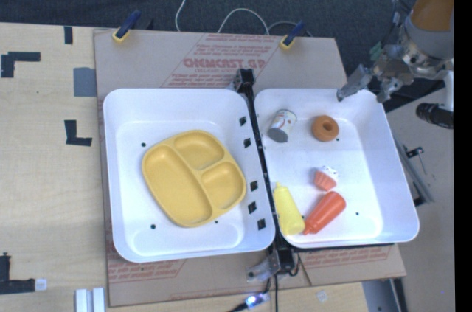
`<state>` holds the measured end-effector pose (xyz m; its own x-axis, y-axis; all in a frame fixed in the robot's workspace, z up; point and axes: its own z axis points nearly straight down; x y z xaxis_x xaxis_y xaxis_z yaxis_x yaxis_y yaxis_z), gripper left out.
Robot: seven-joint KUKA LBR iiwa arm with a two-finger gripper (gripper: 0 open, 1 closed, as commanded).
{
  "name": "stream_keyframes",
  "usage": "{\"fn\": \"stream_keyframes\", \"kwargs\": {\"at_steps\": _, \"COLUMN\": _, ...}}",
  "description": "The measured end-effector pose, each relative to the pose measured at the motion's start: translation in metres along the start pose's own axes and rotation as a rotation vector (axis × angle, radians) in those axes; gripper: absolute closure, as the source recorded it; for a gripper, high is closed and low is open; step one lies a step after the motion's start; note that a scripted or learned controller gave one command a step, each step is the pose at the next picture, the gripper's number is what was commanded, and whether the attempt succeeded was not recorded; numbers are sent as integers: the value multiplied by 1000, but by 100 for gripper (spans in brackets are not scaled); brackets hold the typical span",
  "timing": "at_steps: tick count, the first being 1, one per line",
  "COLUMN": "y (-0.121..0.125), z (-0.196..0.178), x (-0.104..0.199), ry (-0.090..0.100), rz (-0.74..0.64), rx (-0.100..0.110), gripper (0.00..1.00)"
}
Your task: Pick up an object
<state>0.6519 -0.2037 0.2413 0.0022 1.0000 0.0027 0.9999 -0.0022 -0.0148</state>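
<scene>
1. While the grey arm with the orange band reaches in from the right, its two-finger gripper sits over the far right corner of the right shallow white bin; whether it is open or closed, cannot tell, and nothing shows in its grasp.
2. Brown ring-shaped doughnut toy: nearest item, just below-left of the gripper, apart from it.
3. Small grey-and-white can: further left, on its side, near the divider.
4. Small pink-and-white cupcake-like toy: nearer the camera than the gripper, mid-bin.
5. Orange carrot-shaped toy and yellow squeeze bottle: near edge of the same bin, lying side by side and touching at the lower end.
6. Yellow three-compartment plastic tray: in the left white bin, well apart from the gripper.
</scene>
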Motion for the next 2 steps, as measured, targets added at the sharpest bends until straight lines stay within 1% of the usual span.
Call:
{"fn": "stream_keyframes", "kwargs": {"at_steps": 1, "y": 2, "z": -9, "x": 1, "ry": -3, "rz": -4, "rx": -14, "gripper": 0}}
{"fn": "stream_keyframes", "kwargs": {"at_steps": 2, "y": 7, "z": 35, "x": 5, "ry": -3, "rz": -4, "rx": -11, "gripper": 0}}
